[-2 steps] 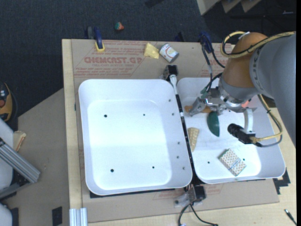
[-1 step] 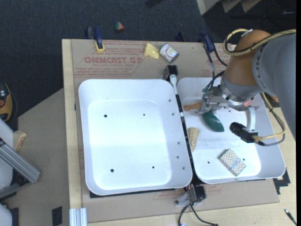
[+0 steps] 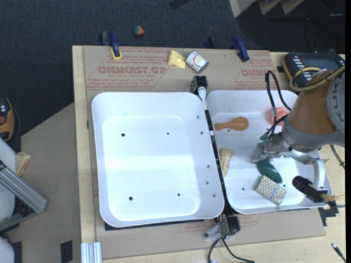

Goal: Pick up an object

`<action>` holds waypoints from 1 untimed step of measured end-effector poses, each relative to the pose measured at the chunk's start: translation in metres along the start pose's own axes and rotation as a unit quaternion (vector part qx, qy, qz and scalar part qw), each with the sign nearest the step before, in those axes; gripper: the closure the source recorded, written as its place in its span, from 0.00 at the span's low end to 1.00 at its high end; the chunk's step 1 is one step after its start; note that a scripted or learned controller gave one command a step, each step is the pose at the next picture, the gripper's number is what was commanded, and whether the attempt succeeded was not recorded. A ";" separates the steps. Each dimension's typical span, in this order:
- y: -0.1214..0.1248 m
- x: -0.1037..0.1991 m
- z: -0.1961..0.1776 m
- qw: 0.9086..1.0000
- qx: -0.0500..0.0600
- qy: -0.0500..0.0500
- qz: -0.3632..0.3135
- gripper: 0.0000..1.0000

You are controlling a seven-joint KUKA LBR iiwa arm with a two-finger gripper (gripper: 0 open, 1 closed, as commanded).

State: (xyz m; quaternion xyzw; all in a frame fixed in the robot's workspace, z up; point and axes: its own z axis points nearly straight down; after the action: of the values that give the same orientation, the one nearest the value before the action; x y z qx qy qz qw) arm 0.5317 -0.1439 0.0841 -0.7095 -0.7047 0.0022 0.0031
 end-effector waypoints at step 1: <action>-0.056 -0.001 -0.069 1.000 -0.002 0.000 -0.002 1.00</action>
State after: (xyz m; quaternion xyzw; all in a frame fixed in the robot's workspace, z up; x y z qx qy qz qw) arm 0.4765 -0.1449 0.1532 -0.7080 -0.7062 0.0005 0.0014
